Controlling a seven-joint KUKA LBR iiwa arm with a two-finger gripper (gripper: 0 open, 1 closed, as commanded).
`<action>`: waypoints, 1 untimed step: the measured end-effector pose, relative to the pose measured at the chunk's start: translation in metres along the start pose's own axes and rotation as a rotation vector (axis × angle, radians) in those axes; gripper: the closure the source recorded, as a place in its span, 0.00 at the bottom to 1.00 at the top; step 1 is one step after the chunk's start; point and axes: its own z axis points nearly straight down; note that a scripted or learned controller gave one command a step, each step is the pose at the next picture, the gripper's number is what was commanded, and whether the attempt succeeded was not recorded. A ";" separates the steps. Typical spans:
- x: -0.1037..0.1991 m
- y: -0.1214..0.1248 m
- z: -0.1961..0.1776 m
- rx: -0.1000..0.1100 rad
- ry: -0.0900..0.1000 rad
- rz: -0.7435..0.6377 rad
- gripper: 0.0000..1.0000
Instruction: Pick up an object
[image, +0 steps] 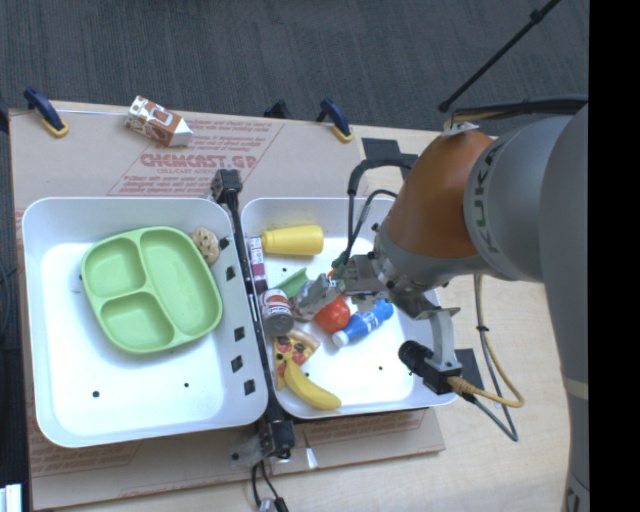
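Reaching in from the right, arm (470, 200) puts gripper (325, 290) low in the right bin (400, 385), centre of frame. Fingers' state: can't tell, too cluttered. Gripper sits just above the red object (333, 316), blue-and-white bottle (362, 324) beside it. Yellow bottle (292, 240) at bin's top, banana (305, 388) at bottom. Green divided plate (150, 290) in left bin (60, 400).

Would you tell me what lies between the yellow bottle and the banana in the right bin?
In the camera view, a small can and a pizza slice toy lie between the yellow bottle and the banana.
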 end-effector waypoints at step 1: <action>-0.040 -0.014 0.106 -0.004 0.000 0.001 0.00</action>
